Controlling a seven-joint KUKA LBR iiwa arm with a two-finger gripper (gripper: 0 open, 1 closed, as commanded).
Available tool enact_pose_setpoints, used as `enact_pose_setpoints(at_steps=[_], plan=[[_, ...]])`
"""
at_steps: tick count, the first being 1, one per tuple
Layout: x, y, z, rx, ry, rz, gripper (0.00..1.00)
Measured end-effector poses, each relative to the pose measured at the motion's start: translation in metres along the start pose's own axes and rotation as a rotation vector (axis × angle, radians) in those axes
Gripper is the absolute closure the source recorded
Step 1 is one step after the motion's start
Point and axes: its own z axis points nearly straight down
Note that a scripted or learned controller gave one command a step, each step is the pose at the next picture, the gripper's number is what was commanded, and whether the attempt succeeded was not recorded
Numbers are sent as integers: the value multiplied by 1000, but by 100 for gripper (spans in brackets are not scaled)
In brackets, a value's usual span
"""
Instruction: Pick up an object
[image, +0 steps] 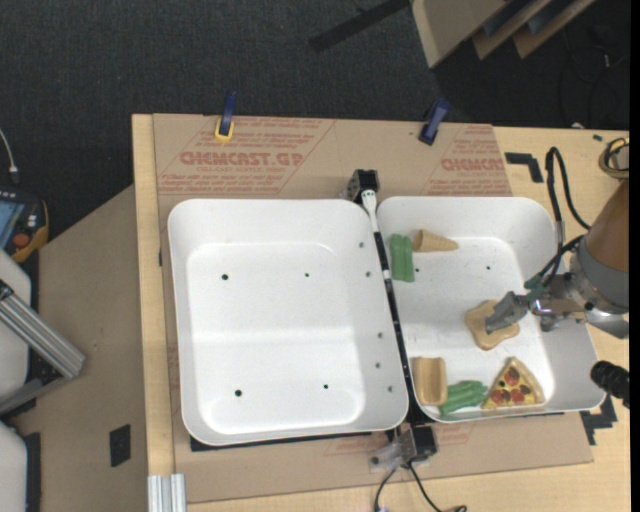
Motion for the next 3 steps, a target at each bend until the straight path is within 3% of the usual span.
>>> enact_pose_setpoints(at_steps=[3], plan=[[0,0,0,0,0,0,0]])
